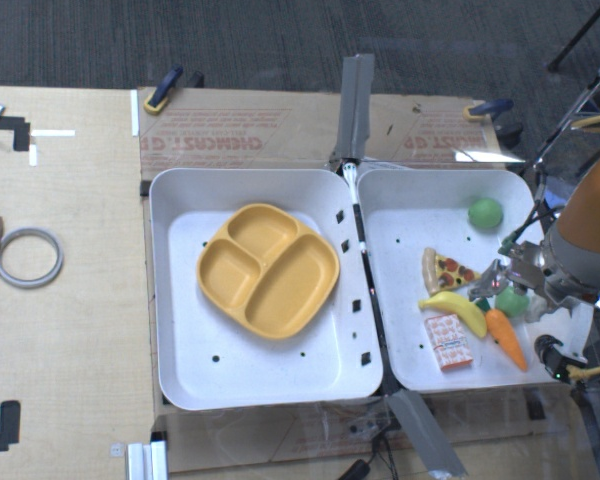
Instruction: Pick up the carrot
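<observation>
Carrot (506, 338) lies on the floor of the right bin (420, 193), near its front right corner, leafy end touching the banana (458, 309) and a sachet (449, 343) just beside it. It is not yet lifted, so the whole grasp remains to be done. The claw (508, 280) hovers just behind the carrot's green top, close above it; I cannot tell how wide it stands, and nothing shows gripped in it.
</observation>
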`<state>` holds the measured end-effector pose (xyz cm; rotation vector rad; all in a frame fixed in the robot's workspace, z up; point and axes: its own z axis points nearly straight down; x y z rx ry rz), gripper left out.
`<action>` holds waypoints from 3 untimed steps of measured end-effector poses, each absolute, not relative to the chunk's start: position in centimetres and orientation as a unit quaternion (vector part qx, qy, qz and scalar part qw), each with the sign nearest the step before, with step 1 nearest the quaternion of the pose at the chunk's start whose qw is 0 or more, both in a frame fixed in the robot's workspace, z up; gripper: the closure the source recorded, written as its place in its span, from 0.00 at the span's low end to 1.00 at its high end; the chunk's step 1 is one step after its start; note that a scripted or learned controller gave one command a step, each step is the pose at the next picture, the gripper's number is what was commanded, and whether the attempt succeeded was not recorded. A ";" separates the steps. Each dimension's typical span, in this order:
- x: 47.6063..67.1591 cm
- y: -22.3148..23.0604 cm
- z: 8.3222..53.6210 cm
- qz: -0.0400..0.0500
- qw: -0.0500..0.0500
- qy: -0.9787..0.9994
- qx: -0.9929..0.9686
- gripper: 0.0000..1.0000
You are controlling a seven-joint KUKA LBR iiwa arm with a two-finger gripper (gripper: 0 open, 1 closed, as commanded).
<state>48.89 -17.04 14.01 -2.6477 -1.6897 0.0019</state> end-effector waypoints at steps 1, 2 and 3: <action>47.7 -19.8 9.0 0.001 0.004 -0.498 -0.867 0.00; 47.7 -19.8 9.9 0.002 0.004 -0.497 -0.868 1.00; 52.7 -16.1 20.5 0.002 0.001 -0.471 -0.882 1.00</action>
